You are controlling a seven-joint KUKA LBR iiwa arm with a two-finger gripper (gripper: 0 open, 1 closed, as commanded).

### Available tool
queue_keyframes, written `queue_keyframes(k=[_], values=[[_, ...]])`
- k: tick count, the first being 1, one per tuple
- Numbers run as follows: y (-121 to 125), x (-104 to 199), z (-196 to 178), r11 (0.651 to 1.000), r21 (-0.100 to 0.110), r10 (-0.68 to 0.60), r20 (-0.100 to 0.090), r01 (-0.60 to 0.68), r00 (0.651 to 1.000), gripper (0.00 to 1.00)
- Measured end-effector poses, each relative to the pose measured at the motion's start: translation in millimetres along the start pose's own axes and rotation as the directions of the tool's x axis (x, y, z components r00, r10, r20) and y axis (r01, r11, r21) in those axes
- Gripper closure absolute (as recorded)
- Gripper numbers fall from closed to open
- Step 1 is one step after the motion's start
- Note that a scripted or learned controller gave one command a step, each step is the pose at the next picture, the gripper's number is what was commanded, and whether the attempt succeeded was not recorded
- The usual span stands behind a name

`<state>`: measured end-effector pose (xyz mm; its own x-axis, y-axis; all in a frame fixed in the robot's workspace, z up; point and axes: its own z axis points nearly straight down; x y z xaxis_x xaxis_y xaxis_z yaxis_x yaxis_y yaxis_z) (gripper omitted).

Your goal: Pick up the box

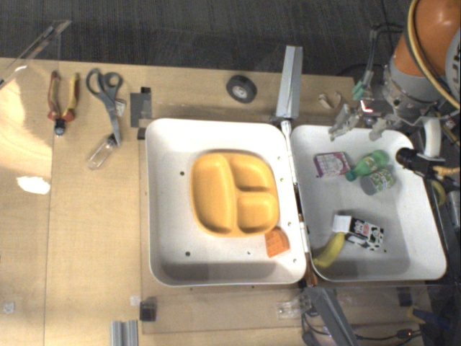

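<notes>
Over the bench: we look down on two white bins side by side, the left bin (162, 193) and the right bin (418, 222).
Arm: we see the grey and orange arm (432, 27) at the upper right corner, above the far edge of the right bin.
Gripper: we place the gripper (358, 123) near the far left corner of the right bin, over its rim; we cannot tell how its jaws stand, and we see nothing between them.
Box: we find the small purple-and-white box (330, 164) lying flat in the far left part of the right bin, just below the gripper and apart from it.
Beside the box: a green bottle (369, 164) lies just to its right, with a grey cup (378, 182) touching the bottle's lower side.
Nearer in that bin: a banana (330, 251) rests against the left wall, and a black-and-white card pack (362, 231) lies just beside its upper end.
Left bin: a yellow divided tray (234, 192) sits in the middle, with a small orange packet (276, 243) at its near right corner.
On the bench: we note scissors (108, 96), red-handled pliers (61, 99) and a roll of tape (241, 88), all well apart from the box.
</notes>
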<state>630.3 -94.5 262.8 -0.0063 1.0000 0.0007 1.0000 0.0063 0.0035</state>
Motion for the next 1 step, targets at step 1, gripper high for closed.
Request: queue_keyframes(k=[1], values=[[20.0,1.1,78.7,0.994,0.002,-0.111,0.001,0.111,0.994,0.0]])
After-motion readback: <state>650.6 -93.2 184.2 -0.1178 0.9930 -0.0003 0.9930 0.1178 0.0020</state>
